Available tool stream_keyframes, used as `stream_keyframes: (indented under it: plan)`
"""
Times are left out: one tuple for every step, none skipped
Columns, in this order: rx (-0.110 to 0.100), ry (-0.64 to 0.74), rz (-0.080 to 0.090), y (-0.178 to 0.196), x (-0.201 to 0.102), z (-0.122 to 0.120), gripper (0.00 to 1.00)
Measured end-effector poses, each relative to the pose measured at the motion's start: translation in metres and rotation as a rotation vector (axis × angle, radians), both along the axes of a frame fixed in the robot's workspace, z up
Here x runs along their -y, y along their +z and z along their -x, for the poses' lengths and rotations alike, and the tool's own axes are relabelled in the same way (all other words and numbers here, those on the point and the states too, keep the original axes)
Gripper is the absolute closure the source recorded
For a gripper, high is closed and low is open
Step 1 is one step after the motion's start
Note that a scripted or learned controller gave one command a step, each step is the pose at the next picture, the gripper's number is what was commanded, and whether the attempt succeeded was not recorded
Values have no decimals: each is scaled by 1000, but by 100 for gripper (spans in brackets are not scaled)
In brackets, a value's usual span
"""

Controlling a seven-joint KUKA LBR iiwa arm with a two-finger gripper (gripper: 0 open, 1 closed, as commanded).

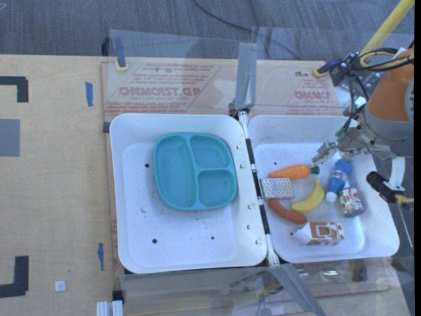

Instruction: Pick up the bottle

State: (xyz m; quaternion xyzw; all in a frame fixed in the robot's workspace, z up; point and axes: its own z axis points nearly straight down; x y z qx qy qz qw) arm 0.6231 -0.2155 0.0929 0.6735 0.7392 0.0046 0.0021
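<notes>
The bottle [339, 176] is small and blue with a white cap, and it lies in the right bin [378, 239] near the far right side, between a banana and a can. My gripper [335, 150] hangs just beyond the bottle's upper end, at the end of the grey arm with the orange band [393, 97]. The fingers look open, with nothing between them. One grey finger [323, 153] points left toward the carrot's green tip. The bottle rests on the bin floor, apart from the fingers.
Around the bottle in the right bin lie a carrot [290, 172], a banana [312, 198], a can [351, 201], a sausage [287, 211], a cracker block [277, 188] and a small carton [325, 232]. The left bin [131, 242] holds a teal divided plate [195, 170].
</notes>
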Motion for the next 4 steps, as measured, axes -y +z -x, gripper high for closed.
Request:
stream_keyframes:
  plan:
    - [2,2,5,11,1,-1,100]
    - [1,3,5,11,1,-1,0]
    - [-2,-3,-4,-4,0,49,0]
    - [2,-7,3,7,4,49,100]
